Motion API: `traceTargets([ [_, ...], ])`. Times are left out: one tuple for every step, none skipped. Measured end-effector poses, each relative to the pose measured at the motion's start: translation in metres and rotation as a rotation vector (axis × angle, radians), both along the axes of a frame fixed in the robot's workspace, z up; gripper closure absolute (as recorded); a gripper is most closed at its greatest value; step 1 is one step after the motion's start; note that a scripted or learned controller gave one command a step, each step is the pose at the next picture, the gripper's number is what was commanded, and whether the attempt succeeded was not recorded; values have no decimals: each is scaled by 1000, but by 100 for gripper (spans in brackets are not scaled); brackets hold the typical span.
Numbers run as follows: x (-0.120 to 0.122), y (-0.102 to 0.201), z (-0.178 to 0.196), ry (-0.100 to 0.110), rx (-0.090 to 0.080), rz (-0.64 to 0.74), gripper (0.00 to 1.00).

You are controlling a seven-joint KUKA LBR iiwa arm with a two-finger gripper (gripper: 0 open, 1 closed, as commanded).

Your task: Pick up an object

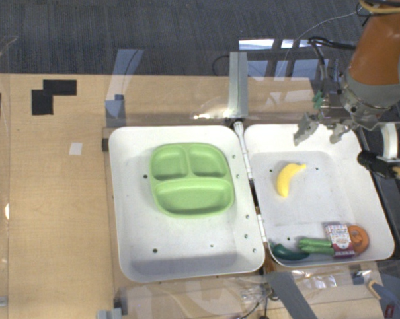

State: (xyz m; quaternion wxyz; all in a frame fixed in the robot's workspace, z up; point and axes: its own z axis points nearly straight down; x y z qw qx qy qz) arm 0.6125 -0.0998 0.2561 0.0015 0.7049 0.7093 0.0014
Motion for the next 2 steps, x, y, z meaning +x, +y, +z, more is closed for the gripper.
traceTargets([
  [14,-23,-163,-3,0,-59,0],
  [-14,6,-165,-11,-2,57,0],
])
